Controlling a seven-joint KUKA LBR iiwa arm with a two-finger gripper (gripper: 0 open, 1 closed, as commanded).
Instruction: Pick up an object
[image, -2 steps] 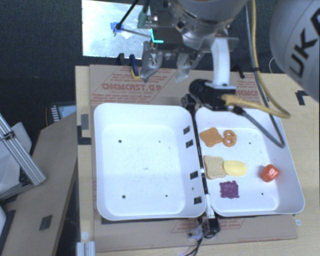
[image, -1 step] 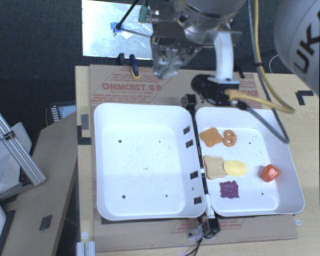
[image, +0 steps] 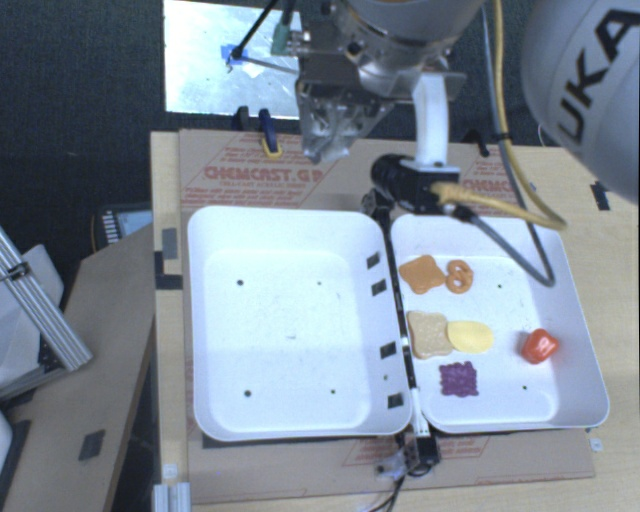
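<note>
Right bin (image: 575, 330): toast (image: 428, 334), chip (image: 470, 337), tomato (image: 539, 346).

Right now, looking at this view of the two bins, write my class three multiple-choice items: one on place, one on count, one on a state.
1. Which bin holds the toy foods?
A. left-hand bin
B. right-hand bin
C. both

2. How many items lie in that bin?
A. three
B. four
C. six

3. Where is the gripper?
A. above the bench behind the bins
B. down in the right-hand bin
C. resting on the purple grapes

Answers:
1 B, all pieces lie right of the divider.
2 C: orange piece, pretzel, bread slice, yellow piece, grapes, red piece.
3 A, it hangs over the cardboard beyond the bins' far rims.
</note>
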